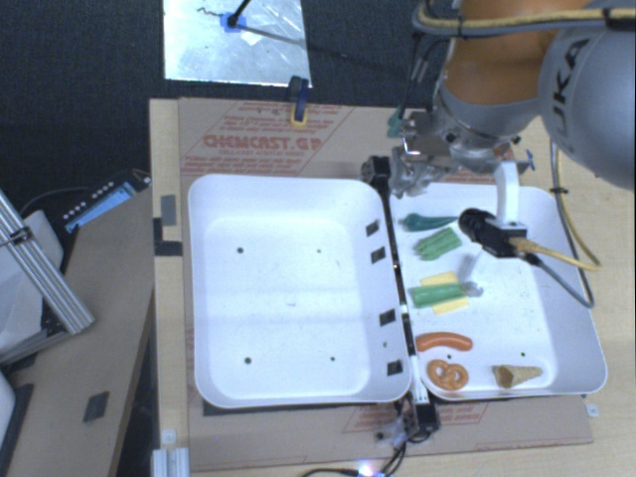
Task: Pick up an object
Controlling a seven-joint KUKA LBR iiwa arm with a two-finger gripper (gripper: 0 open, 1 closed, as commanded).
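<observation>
Camera view:
Arm [556, 58]: grey with an orange band, it comes in from the right and hangs over the top edge of the right bin.
Gripper [412, 179]: it sits low at the top left corner of the right bin, close to the wall between both bins. The jaws are hidden under the wrist parts, so I cannot tell how far open they are or if they have anything.
Right bin [581, 351]: white and shallow, it carries all the small toy objects.
Teal piece [425, 221]: it lies just below the gripper, maybe a toy leaf, the shape is not clear.
Green ridged piece [437, 242]: it lies just below the teal piece.
Green and yellow pieces [439, 296]: they lie together near the middle of the bin.
Sausage [443, 342]: orange-red, lower in the bin, just above the pretzel [447, 374].
Cone [517, 375]: tan, near the bottom wall, to the right of the pretzel.
Left bin [288, 286]: white, beside the right bin, touching it.
Surface [79, 296]: tan wood, with a cardboard sheet [263, 137] under both bins.
</observation>
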